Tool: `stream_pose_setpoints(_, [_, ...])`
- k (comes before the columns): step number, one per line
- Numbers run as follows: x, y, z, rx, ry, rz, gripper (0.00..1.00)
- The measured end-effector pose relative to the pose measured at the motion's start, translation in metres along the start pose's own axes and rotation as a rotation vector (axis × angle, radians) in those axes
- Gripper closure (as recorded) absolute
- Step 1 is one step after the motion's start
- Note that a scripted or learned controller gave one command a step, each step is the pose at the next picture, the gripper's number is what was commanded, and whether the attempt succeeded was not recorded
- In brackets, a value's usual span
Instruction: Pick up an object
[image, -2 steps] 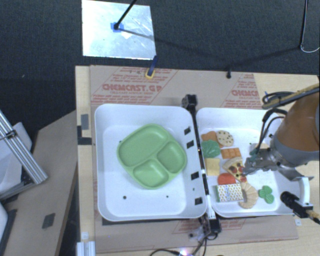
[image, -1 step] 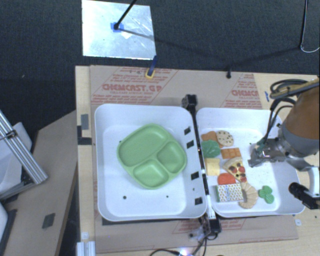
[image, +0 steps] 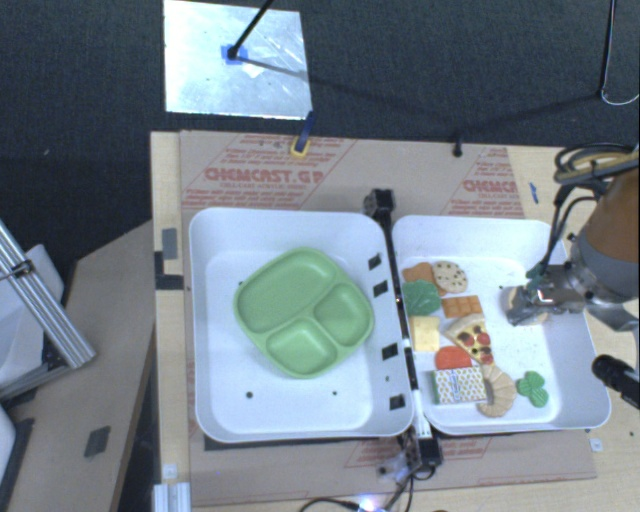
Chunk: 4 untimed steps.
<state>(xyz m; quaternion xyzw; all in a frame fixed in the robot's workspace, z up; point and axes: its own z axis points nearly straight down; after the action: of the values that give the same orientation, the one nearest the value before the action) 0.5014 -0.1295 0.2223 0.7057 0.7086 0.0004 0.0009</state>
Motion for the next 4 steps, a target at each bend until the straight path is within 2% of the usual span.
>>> stream_pose_setpoints(2, [0.087,0.033,-0.016,0.0,0.001,0.002,1.0])
stream_pose_setpoints(3, [0.137,0.058,-0.019,0.0,0.001,0.0,1.0])
stream_pose_setpoints(4, [0.176,0.07,-0.007,-0.001,0.0,0.0,1.0])
